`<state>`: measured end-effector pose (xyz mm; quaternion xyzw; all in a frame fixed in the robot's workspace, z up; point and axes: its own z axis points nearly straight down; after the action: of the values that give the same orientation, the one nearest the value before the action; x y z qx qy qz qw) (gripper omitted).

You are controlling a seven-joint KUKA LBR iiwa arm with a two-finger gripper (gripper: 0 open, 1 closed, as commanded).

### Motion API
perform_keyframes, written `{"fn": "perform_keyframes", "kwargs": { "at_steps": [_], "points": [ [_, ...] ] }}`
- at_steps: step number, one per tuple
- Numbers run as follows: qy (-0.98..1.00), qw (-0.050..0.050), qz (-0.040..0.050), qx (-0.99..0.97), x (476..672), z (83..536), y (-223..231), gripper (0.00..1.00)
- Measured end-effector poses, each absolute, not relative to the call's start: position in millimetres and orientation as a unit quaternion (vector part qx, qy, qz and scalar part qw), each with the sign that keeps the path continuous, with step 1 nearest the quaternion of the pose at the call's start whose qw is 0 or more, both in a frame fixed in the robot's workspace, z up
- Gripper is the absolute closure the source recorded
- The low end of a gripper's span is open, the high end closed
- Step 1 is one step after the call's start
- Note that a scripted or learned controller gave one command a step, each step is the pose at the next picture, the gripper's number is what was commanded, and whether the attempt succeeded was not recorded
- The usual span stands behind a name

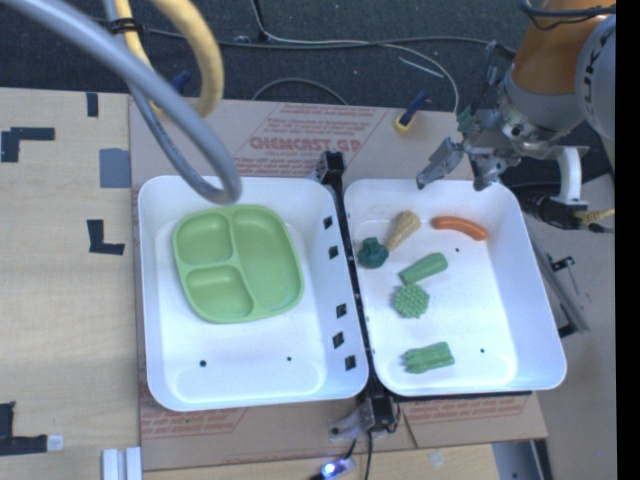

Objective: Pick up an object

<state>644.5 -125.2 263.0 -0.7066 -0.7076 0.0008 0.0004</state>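
Note:
In the right bin lie several small toys: an orange sausage, a tan cone, a dark green round piece, a green pickle shape, a knobbly green ball and a green block. My gripper hangs open above the bin's far rim, its two fingers spread with nothing between them. It sits just beyond the orange sausage and the cone.
The left bin holds a green divided plate. A grey hose and a yellow hose cross the upper left. Cables trail over the cardboard behind the bins. A black divider separates the bins.

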Motion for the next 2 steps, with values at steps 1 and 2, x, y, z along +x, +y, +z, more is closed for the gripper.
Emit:
{"fn": "perform_keyframes", "kwargs": {
  "at_steps": [1, 2],
  "points": [
    [-0.707, 0.002, 0.0024, -0.707, 635.6, 202, -126, 0.00],
    [-0.708, 0.002, 0.0024, -0.706, 643.2, 150, -121, 0.00]
  ]
}}
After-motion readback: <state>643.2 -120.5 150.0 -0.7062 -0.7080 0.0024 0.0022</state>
